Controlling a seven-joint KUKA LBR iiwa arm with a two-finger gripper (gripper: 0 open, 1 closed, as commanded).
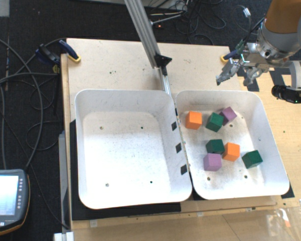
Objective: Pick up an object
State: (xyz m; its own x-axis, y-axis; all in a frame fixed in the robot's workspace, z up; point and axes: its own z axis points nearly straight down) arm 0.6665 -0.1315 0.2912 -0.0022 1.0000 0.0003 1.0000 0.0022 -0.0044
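The right bin (241, 182) holds several small cubes. An orange cube (193, 120), a green cube (215, 121) and a purple cube (229, 114) lie near its far side. Closer to the front lie another green cube (215, 146), an orange cube (231, 151), a purple cube (212, 161) and a third green cube (252, 158). My gripper (238, 76) hangs above the bench just beyond the right bin's far rim, open, with nothing between its fingers. It is apart from all the cubes.
The left bin (125, 149) sits beside the right one, their rims meeting in the middle. A slanted metal rail (143, 26) runs from the top down to the bins' junction. Clamps (57, 51) and cables lie at the bench's far left corner.
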